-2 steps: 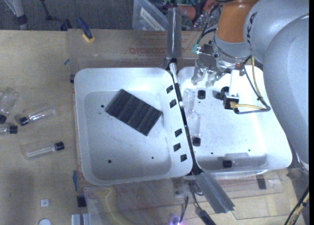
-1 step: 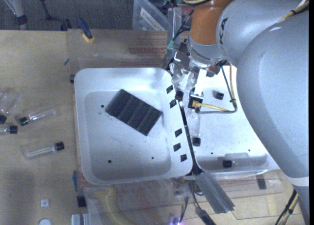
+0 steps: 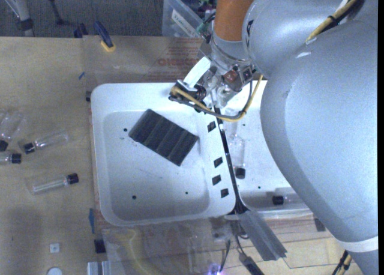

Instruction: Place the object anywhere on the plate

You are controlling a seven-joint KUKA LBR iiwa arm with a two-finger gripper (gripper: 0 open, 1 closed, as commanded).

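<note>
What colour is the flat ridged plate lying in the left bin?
Dark grey to black, with lengthwise ridges; the plate shows in the camera view.

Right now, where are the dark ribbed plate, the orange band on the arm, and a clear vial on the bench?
dark ribbed plate [image 3: 164, 136], camera view, its middle.
orange band [image 3: 235, 8], camera view, its lit front.
clear vial [image 3: 54, 182], camera view, its glass body.

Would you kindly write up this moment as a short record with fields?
arm: grey with orange band, reaching in from the right above the bins
hand: over the seam between the bins, near the far edge
plate: dark ribbed rectangle lying flat in the left bin
right bin: small clear vial with dark cap near its left wall
bench: clear vials lying left of the bins
</note>
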